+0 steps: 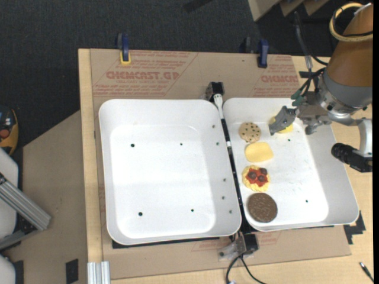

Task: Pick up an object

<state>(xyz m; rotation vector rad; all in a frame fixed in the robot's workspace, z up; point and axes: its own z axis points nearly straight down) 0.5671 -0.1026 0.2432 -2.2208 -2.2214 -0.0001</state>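
Observation:
Several toy food pieces lie in a column along the left side of the right bin (331, 215): a chocolate-chip cookie (250, 131), a pale yellow piece (259, 152), a red-topped tart (256, 178) and a dark brown round piece (262, 207). My gripper (283, 120) hangs low over the bin's far part, just right of the cookie. A small yellow object (286, 128) lies right under the fingertips, mostly hidden by them. I cannot tell if it sits between the fingers.
The left bin (106, 158) stands beside the right one, sharing a black divider (228, 149). Blue clamps (124, 47) (262, 52) hold the board at the back. The arm's orange band (352, 52) rises at the right.

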